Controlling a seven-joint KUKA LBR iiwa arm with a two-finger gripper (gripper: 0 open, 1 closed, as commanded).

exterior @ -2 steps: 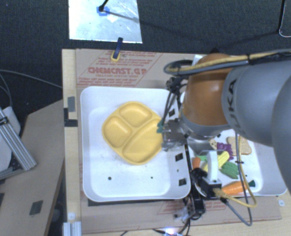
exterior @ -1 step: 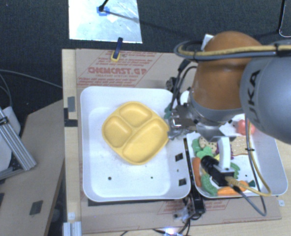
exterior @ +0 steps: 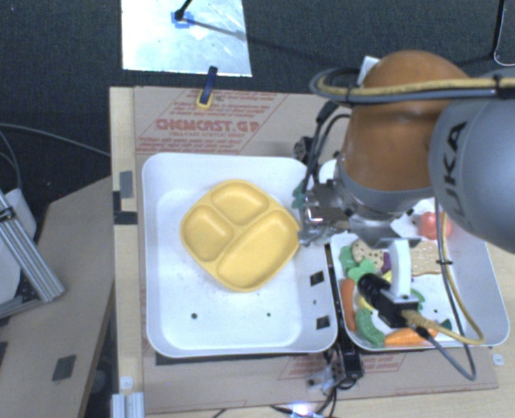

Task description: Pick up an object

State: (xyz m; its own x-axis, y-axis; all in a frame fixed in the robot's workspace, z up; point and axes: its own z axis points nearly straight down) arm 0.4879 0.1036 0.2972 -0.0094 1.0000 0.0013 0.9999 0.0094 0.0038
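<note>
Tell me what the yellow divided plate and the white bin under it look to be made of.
Yellow divided plate: likely moulded plastic, matte to slightly satin; its three compartments have soft rounded ridges and an even colour with only faint sheen. White bin: probably thin formed plastic, smooth and mildly glossy; rounded corners, a shallow raised rim and small dark holes in its floor suggest this, though coated metal cannot be ruled out.
</note>
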